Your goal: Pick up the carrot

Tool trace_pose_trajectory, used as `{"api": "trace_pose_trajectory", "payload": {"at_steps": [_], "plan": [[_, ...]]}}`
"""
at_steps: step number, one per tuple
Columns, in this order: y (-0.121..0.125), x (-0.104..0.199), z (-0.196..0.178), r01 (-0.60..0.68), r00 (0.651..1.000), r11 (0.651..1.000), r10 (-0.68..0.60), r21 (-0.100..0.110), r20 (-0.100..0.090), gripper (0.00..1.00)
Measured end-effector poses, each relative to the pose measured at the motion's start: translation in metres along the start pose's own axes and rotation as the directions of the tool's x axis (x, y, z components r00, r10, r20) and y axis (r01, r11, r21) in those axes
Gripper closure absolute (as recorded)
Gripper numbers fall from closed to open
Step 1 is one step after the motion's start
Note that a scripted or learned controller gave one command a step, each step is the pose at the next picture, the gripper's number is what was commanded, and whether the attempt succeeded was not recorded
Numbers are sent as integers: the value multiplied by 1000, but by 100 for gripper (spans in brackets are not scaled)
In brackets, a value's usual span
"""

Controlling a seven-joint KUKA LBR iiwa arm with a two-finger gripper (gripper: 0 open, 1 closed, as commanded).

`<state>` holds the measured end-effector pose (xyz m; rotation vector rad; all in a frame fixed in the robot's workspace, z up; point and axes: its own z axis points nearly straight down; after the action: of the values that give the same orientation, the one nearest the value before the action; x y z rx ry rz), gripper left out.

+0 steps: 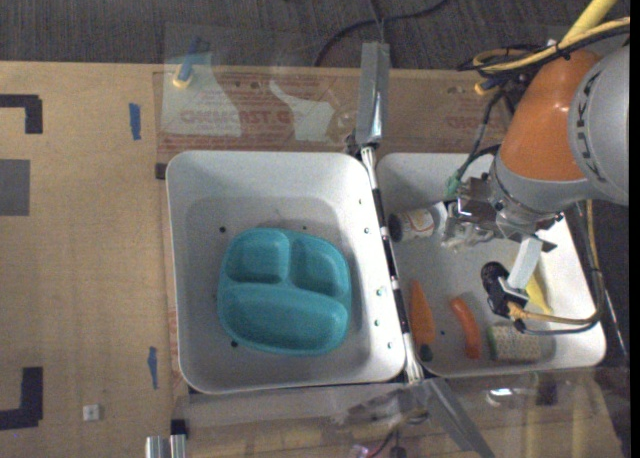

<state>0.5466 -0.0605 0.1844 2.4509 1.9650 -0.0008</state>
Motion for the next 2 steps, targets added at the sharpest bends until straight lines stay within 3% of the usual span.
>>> {"api": "trace_pose_trajectory", "payload": {"at_steps": [1, 2], "plan": [[-29, 6, -27, 107, 994, 994, -107, 2, -1, 100], [-47, 40, 1, -197, 980, 980, 197, 5, 0, 100]]}}
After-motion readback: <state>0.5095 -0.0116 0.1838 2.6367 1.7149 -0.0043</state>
